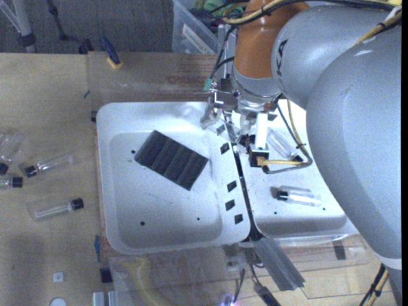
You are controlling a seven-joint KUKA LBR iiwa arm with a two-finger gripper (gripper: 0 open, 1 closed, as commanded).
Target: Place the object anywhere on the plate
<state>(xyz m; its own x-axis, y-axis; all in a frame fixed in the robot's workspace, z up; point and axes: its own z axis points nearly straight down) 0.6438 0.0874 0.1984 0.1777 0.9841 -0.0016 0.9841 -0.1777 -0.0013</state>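
On the bench at far left, loose vials (50, 164) lie outside the bins. In the left bin (121, 225) the dark ribbed plate (172, 160) lies flat. The gripper (245, 132) hangs over the wall between the bins, and I cannot tell how its jaws stand. The capped vial (297, 196) lies on its side in the right bin (322, 220), apart from the gripper. My worry is that, being round and slick, it may roll away from a pinch or slip out before reaching the plate.

On the grey arm (331, 62), just beside its orange band (258, 34), stand dark letters that look like "KA", partly cut off, while the label on the clear storage box (191, 18) behind is too blurred to read.
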